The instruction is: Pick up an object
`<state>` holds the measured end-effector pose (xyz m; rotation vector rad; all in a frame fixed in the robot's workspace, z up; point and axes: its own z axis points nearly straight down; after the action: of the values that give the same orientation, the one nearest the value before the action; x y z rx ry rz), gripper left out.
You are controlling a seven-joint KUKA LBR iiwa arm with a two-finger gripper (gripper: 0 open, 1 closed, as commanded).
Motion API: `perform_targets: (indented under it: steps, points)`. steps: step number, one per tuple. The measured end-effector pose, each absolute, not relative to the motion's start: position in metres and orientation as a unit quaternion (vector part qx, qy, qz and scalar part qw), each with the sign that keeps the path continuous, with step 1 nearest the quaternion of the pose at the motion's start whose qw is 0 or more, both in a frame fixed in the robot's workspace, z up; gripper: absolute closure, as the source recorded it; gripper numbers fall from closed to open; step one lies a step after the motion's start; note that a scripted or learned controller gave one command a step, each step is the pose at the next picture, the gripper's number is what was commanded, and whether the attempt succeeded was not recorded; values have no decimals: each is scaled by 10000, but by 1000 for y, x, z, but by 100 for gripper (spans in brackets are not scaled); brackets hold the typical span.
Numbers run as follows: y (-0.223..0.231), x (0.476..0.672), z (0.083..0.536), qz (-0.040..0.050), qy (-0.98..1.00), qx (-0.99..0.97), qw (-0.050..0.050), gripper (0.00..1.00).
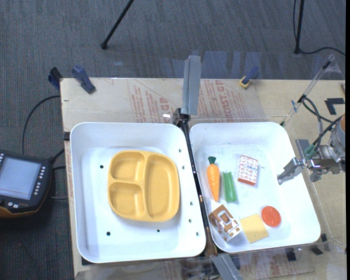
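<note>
The right bin [245, 130] holds several small objects. An orange carrot [213, 179] lies beside a green stick-shaped piece [229, 186]. To their right sits a red-and-white patterned packet [248, 170]. Near the front lie a brown-and-white box [224, 223], a yellow block [255, 228] and a red disc [270, 216]. My gripper [300, 172] hangs over the bin's right rim, open, with nothing between its fingers. It is to the right of the packet and above the red disc in the view.
The left bin [87, 156] holds a yellow divided plate [144, 185]. A grey upright post [191, 89] stands behind the seam between the bins. Clamps [81, 78] grip the bench's back edge. A handheld control pendant [14, 182] rests at far left.
</note>
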<state>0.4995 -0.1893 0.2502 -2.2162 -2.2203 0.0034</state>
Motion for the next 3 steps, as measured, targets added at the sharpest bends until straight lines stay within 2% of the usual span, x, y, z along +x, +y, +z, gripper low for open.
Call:
perform_targets:
  steps: [1, 2, 3]
  points:
    - [-168, 589, 160, 31, -7293, -6841, 64, 0]
    - [-179, 611, 84, 15, -7673, -6413, 39, 0]
    - [-179, 612, 96, 7, -7669, -6417, 34, 100]
